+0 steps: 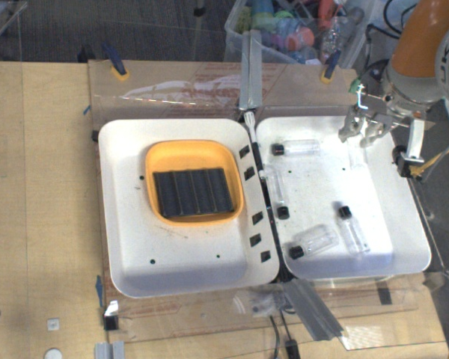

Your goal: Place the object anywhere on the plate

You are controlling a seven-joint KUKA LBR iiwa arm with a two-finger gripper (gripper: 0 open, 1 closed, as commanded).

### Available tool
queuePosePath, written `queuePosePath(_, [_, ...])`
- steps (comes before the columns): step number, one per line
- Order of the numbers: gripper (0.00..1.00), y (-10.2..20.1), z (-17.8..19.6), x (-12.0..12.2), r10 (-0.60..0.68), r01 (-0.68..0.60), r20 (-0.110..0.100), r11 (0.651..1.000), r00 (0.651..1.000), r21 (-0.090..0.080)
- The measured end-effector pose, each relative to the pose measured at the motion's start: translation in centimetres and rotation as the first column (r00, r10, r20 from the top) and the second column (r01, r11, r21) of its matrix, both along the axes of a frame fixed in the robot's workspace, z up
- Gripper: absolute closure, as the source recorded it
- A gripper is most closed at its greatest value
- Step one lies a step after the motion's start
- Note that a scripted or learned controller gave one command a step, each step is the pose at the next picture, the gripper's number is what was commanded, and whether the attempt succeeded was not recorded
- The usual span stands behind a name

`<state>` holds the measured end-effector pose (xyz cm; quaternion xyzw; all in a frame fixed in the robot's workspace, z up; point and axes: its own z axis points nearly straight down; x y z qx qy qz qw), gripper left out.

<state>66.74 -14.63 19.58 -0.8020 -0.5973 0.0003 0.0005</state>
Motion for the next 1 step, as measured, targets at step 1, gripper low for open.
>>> queuePosePath(1, [1.0, 1.93, 3.07, -0.02, 0.223, -0.223, 0.003, 0.975, 0.975, -0.002])
